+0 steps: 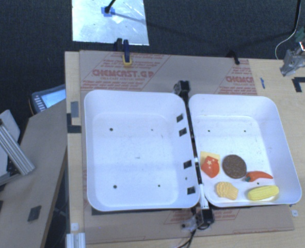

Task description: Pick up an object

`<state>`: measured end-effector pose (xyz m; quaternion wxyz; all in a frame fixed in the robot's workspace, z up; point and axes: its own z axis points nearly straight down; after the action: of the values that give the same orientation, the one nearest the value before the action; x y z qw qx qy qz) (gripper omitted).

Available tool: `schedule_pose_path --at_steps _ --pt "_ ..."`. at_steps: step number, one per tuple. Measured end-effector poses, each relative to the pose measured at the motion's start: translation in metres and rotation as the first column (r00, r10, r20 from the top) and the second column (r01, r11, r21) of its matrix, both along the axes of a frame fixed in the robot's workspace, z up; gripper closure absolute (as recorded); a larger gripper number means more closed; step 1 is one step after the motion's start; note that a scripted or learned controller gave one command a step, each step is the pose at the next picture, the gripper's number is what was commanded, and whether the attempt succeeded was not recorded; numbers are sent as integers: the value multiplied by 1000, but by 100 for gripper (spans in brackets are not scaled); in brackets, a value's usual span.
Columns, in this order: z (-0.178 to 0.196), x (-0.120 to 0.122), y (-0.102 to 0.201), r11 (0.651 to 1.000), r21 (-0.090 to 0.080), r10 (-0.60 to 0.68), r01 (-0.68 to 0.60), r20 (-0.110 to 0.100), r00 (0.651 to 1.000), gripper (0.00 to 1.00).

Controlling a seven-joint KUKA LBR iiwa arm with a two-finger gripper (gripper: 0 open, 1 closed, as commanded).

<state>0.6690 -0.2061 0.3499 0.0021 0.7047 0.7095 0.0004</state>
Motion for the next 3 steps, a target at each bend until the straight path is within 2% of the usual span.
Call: schedule_pose_path --at_steps 3 --pt "19 0 0 1000 0 0 0 0 1000 100"
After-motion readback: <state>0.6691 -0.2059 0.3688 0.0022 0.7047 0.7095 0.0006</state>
